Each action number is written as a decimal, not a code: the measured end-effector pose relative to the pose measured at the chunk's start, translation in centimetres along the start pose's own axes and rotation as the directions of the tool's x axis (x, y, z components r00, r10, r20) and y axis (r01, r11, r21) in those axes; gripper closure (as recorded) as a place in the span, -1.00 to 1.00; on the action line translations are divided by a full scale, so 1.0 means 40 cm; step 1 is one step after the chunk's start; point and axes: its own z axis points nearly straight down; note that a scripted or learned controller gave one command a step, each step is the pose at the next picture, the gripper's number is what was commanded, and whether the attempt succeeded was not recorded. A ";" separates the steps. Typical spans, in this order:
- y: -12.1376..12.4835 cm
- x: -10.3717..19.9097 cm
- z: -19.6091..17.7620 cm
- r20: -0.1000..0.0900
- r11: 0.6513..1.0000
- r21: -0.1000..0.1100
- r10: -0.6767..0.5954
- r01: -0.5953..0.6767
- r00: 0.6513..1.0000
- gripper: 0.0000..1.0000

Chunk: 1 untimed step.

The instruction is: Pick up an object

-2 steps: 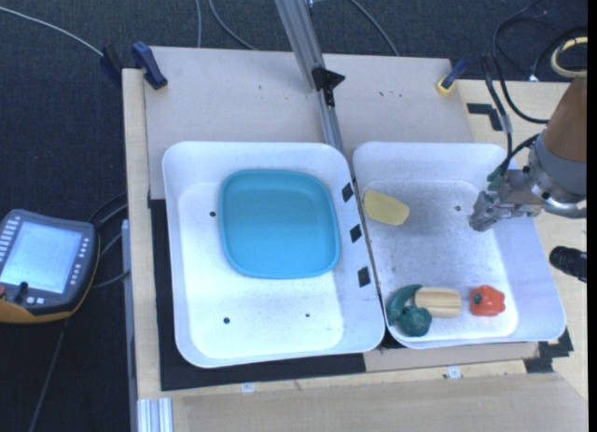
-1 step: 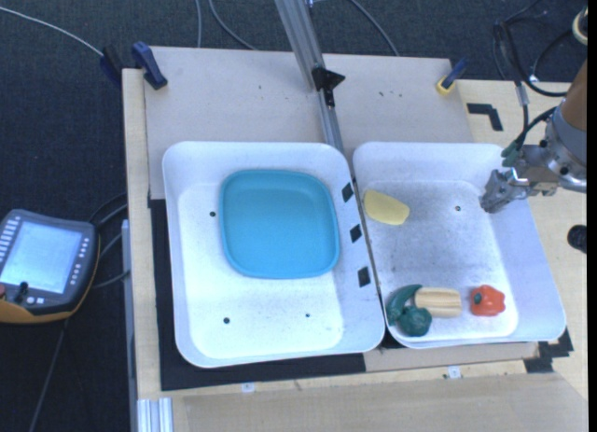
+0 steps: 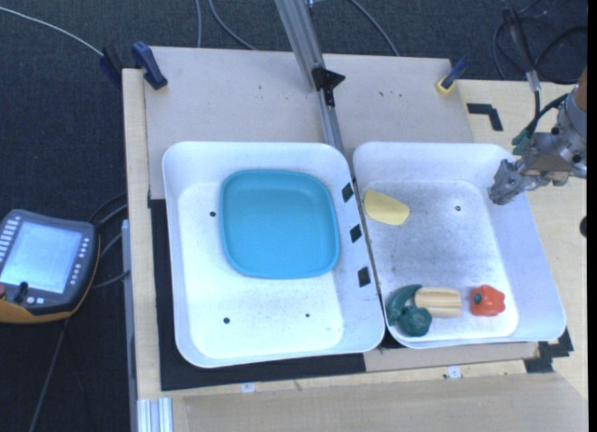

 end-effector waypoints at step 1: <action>0.030 0.133 0.027 -0.002 1.000 0.003 -0.004 0.004 1.000 1.00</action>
